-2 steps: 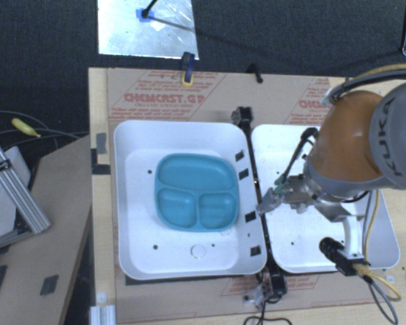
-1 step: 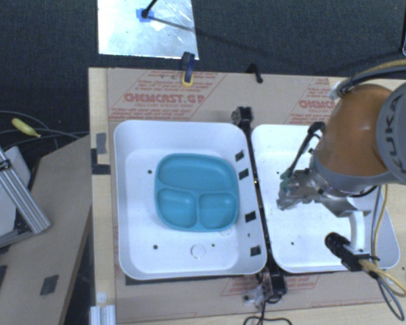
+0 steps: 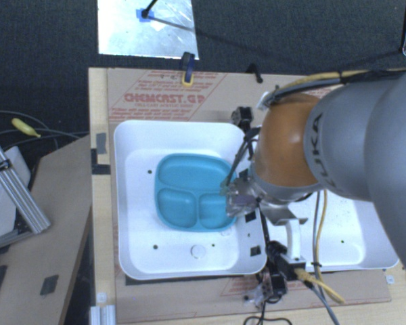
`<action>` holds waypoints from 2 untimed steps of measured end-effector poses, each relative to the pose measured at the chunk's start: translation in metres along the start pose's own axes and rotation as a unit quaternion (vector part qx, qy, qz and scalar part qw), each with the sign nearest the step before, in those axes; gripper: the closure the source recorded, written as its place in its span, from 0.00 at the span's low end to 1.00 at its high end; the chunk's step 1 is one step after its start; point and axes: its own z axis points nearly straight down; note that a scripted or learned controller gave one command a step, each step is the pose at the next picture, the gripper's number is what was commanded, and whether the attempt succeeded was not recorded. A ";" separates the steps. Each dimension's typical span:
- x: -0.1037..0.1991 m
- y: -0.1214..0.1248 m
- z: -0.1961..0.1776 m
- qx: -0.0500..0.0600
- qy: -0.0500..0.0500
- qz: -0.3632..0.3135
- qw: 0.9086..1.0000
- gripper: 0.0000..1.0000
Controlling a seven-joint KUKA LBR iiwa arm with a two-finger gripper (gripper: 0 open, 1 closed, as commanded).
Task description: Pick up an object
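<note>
Your arm [image 3: 338, 141] leans in from the right across the worktop [image 3: 169, 93], low over the left bin [image 3: 132, 202], because the tray sits there. That blue tray [image 3: 189, 191] lies flat mid-bin. The pincer [image 3: 238, 198] meets its right rim; whether it is apart or together you cannot tell from here.

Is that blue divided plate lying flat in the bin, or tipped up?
Flat, right way up. The blue divided plate rests on the floor of the left white bin, its three compartments facing upward, its right edge beneath the gripper.
</note>
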 end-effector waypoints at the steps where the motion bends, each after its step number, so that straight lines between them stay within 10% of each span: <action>1: 0.035 0.000 0.064 0.002 -0.002 0.004 1.000 1.00; 2: 0.044 0.006 0.081 -0.010 -0.002 0.008 1.000 1.00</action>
